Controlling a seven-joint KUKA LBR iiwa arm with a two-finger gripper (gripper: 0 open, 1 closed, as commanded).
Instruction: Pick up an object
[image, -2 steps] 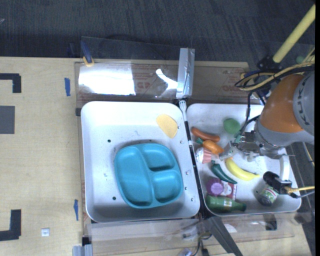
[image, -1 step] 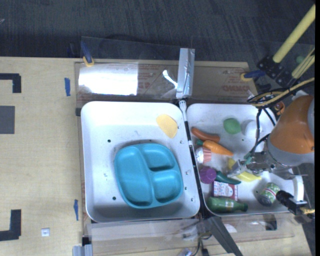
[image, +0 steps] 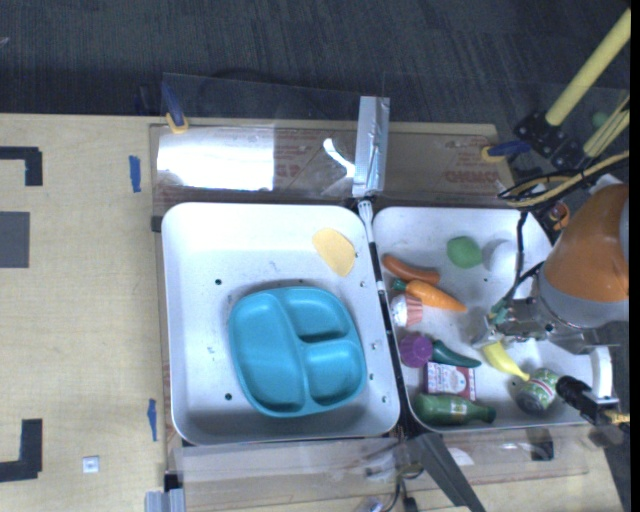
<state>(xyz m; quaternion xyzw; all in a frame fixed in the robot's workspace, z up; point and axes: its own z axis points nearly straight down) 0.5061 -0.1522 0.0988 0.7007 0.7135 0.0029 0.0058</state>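
Grey arm (image: 590, 250) up high over a crowded bin: easy to grab wrong

Saw it closest of all, with an orange band, reaching in from the right side over the right bin (image: 400, 225); spotted the claw (image: 512, 322) down low under it, just beside and a bit above a yellow banana (image: 503, 358); could not tell if open, clenched, or grasping anything; saw nothing clearly caught in it.

Counted plenty to pick from in that bin; found the banana nearest the claw, toward the bin's right side; noticed a round tin (image: 535, 392) just beside the banana, a red and white box (image: 448, 380) and a green bottle (image: 455, 408) along the front wall, a purple toy (image: 415, 348), two orange carrots (image: 425, 285) by the left wall, and a green ball (image: 463, 250) toward the back; saw a blue plate (image: 298, 348) and a yellow chip (image: 335, 250) in the left bin (image: 200, 300), well apart from the claw.

Guessed at trouble from here: might have slid off the banana, looking smooth and curved; might have pinched the tin along with it, lying so close; might have bumped the bin's right wall, sitting so near the edge; might have closed on air, coming down a bit off to one side; might have knocked the banana under the arm and out of sight; might have snagged the black cable (image: 519, 245) hanging by the wrist.
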